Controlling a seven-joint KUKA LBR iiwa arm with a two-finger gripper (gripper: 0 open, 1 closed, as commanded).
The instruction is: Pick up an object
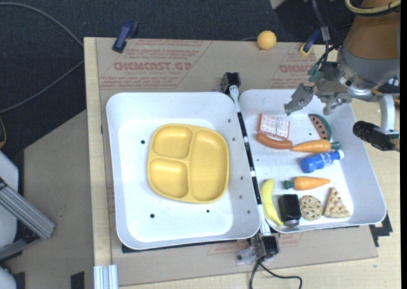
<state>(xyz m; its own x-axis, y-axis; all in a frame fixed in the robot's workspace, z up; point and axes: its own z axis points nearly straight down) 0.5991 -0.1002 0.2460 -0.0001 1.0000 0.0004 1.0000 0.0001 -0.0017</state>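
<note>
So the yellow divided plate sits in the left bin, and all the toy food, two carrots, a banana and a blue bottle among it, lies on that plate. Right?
Not quite. The yellow divided plate does sit in the left bin, but the camera view shows the two carrots, banana and blue bottle lying in the right bin, not on the plate.

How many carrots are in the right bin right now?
2. One carrot lies just above the blue bottle, beside the hot dog; the other carrot lies below the bottle, above the cookie. None looks hidden.
</note>
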